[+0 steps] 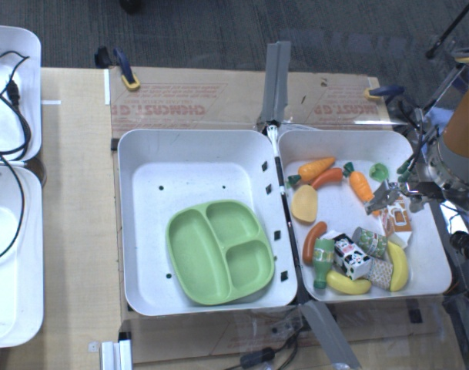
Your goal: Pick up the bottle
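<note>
Fingers are down in the right bin by the orange carton, can't tell how wide they're spread or if they've grabbed anything. Green bottle lies near that bin's front-left, next to the sausage.

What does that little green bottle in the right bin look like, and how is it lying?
The bottle is small, green and plastic-looking, with a coloured label band around its middle. It lies on its side near the front-left corner of the right bin, running roughly front to back. A red sausage lies against its left side, a black-and-white carton is close on its right, and a banana curves by its front end.
</note>
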Tool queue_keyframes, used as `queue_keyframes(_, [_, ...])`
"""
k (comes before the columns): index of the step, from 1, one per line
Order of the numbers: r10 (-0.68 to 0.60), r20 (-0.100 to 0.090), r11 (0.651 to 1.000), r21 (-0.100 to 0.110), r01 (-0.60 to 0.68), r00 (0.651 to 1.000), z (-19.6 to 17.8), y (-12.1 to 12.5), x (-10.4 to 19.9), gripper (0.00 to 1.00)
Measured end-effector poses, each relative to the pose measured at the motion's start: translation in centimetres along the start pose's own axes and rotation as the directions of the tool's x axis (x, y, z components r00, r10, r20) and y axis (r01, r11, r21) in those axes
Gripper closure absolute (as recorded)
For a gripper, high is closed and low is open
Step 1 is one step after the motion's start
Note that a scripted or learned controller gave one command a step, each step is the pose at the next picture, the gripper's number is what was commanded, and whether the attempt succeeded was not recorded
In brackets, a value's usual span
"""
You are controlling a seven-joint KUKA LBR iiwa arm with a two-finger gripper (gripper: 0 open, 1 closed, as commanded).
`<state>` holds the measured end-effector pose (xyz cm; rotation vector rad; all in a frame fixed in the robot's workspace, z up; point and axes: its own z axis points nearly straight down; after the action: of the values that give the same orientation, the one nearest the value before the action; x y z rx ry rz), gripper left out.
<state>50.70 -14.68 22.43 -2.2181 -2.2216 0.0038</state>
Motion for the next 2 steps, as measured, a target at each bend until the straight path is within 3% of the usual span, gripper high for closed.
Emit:
queue_keyframes(1, [-0.058, 0.005, 0.998, -0.022, 0.058, 0.998, 11.7, -2.0, 3.7, 0.00])
queue_keyframes(2, [-0.004, 0.001, 1.000, -0.003, 0.004, 1.000, 0.3, -2.9, -3.7, 0.00])
